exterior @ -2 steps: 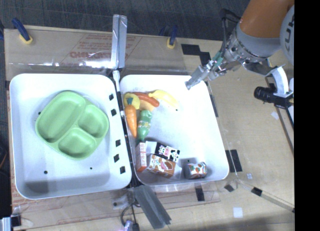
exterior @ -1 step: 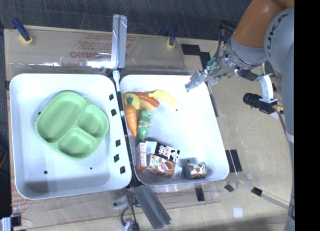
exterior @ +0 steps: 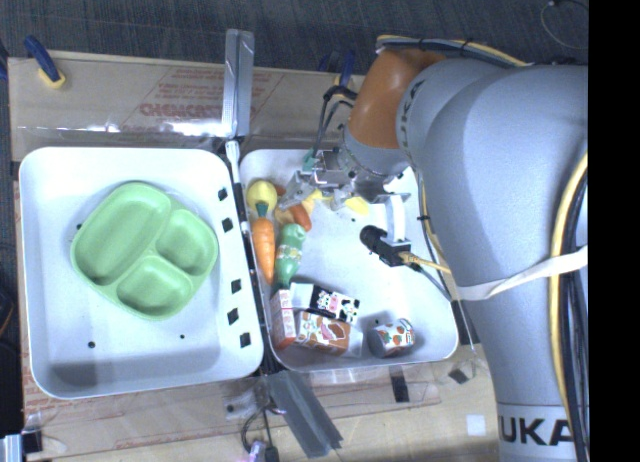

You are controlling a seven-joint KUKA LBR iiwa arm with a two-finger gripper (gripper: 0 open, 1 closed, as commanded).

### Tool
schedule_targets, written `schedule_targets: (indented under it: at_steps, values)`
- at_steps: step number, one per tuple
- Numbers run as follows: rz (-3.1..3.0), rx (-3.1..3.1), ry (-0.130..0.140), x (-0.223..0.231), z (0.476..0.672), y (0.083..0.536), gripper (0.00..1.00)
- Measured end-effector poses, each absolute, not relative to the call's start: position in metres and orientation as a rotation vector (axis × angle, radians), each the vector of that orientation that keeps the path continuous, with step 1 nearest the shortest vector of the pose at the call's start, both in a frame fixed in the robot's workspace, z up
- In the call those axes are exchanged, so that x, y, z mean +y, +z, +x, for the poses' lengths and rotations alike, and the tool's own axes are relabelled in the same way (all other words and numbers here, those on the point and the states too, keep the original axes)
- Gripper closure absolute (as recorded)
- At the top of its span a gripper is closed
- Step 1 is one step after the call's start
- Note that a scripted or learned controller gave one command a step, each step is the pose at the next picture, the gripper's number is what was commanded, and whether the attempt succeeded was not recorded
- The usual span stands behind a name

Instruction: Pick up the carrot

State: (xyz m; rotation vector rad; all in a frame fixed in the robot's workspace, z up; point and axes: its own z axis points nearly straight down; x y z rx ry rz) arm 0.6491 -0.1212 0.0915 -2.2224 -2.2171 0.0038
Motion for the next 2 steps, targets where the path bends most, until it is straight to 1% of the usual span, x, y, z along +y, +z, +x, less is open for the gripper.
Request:
schedule_targets:
  at_steps: [1,2]
  values:
    - [-1.834,-2.550,0.001,-0.098,0.634,0.093,0.00]
    - [-1.830,-2.554,0.002,-0.098,0.635,0.103,1.00]
